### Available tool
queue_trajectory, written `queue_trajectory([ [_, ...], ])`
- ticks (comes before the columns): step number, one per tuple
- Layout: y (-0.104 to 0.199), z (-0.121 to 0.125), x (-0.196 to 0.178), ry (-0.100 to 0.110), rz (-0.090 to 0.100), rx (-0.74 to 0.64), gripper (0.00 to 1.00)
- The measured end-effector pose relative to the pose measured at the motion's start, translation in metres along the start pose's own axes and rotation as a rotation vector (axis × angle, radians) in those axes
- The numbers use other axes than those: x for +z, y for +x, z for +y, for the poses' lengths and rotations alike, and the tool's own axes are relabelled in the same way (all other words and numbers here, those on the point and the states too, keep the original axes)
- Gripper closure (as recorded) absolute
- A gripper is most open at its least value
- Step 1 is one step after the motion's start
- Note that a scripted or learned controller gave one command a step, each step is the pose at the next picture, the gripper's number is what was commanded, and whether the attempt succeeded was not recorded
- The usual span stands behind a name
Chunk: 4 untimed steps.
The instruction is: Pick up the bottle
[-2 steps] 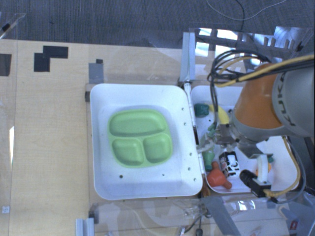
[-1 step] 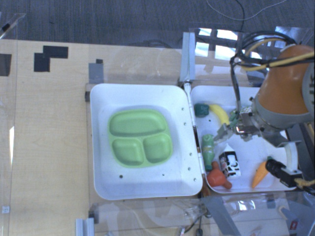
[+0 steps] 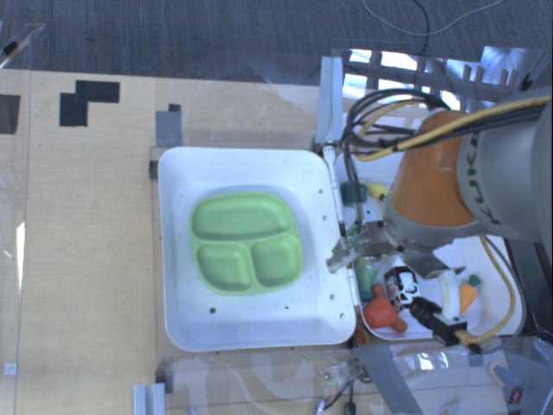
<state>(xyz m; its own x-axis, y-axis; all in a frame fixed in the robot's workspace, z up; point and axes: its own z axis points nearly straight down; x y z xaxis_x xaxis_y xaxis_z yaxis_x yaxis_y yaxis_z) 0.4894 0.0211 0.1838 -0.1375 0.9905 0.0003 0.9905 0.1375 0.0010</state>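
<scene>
The arm reaches over the right bin (image 3: 497, 258) and hides most of it. My gripper (image 3: 361, 251) hangs low at that bin's left wall, close to the divider between the two bins. Just below it stands a small green bottle-like thing (image 3: 365, 277), partly covered by the gripper. Whether anything sits between the jaws is hidden from this angle.
The left bin (image 3: 177, 232) holds a green divided plate (image 3: 246, 242). In the right bin lie a red-orange toy (image 3: 381, 314), a teal thing (image 3: 350, 193), a yellow piece (image 3: 378, 192) and an orange piece (image 3: 467, 297). A metal frame (image 3: 406, 67) stands behind.
</scene>
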Motion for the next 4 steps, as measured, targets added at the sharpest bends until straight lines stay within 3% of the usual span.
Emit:
queue_trajectory([
  [1,-0.079,-0.012,-0.001,-0.002,-0.001,-0.018,0.0],
  [2,-0.01,-0.003,0.0,-0.002,-0.001,-0.019,0.0],
  [3,-0.055,-0.009,-0.001,-0.002,-0.001,0.004,0.0],
  [4,-0.119,-0.016,0.092,-0.009,-0.003,-0.006,0.0],
])
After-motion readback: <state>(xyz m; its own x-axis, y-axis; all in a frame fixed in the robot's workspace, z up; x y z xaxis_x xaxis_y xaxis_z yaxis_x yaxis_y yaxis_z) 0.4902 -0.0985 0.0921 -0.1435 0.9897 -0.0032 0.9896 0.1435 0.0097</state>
